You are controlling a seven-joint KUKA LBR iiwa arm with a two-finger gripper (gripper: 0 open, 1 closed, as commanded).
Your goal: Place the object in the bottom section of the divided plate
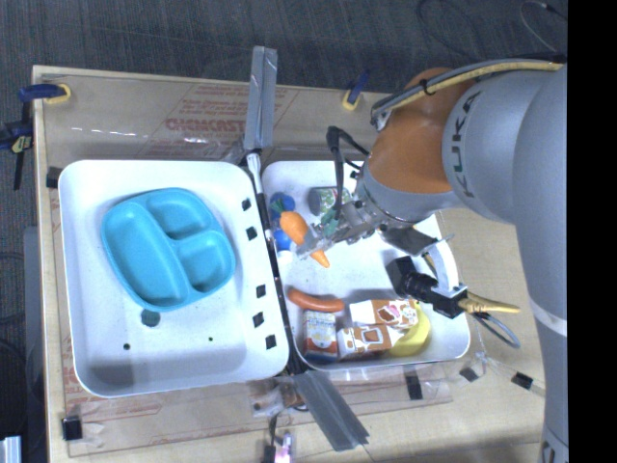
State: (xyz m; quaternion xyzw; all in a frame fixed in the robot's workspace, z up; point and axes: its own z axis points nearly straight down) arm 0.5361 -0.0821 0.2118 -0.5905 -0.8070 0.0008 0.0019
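Two white bins sat side by side on the tabletop (pixel 145 104). The left bin (pixel 87 345) held one blue divided plate (pixel 169 247). The right bin (pixel 453 340) held one carrot (pixel 299 234), one sausage (pixel 316 301), one banana (pixel 416 331), perhaps two small cartons (pixel 362 331). The jaws (pixel 333 225) hung just at three o'clock of the carrot; whether they gripped it I cannot tell.

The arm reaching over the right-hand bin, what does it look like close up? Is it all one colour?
No. The arm is mostly smooth, rounded grey casing, with a broad orange band above the wrist and part of the maker's lettering in dark letters on the grey. A yellow and black cable runs along its top. The gripper at its end is a small cluster of metal and dark parts.
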